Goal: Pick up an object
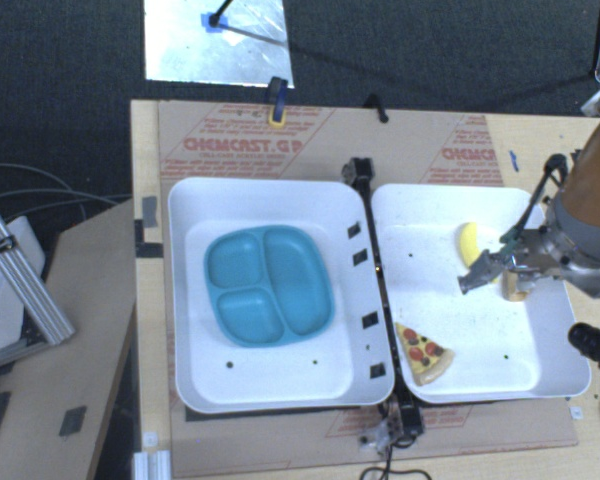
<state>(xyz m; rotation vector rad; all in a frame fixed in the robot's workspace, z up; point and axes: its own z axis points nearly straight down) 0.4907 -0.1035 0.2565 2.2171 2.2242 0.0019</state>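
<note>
In the right bin (550, 373) a yellow rounded object (468, 240) lies near the middle. A toy pizza slice (423, 353) rests at the bin's front left corner. A small tan object (516, 288) sits just under the arm's wrist, partly hidden by it. My gripper (492, 275) hangs low over the right bin, right of the yellow object and beside the tan one. Nothing can be seen held in it.
The left bin (195, 218) holds a blue divided plate (268, 284). A black divider with clips (370, 268) runs between the two bins. The grey arm with its orange band (592, 198) comes in from the right over the right bin's edge.
</note>
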